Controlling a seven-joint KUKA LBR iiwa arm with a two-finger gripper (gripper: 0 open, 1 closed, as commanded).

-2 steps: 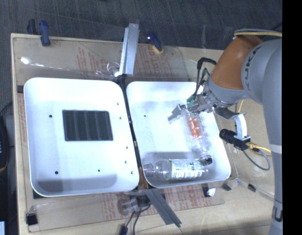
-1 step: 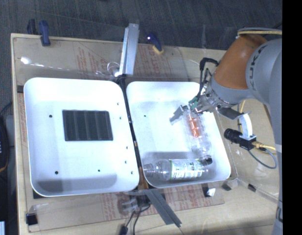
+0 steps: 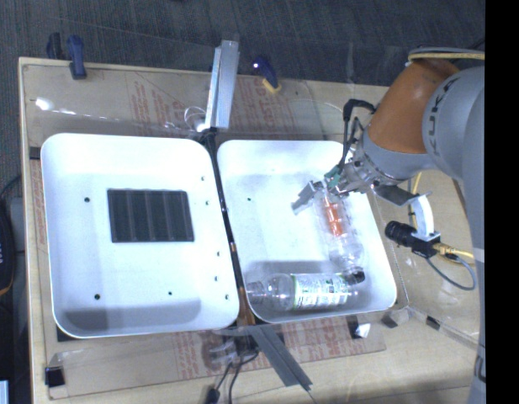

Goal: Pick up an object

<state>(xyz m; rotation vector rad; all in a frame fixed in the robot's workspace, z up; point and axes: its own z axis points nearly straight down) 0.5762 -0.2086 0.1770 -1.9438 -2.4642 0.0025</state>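
Note:
A clear plastic bottle with an orange label lies in the right bin, running from its middle toward the right front. A black cap sits at its near end. Along the front wall lies a second clear bottle with a green and white label. My gripper reaches in from the right and sits at the upper end of the orange-label bottle, right at or over its top. Whether it touches the bottle cannot be told.
The left bin holds a flat dark grey ribbed rectangle near its middle. A grey metal bar stands behind the seam between the two bins. Blue clamps grip the bench's far edge.

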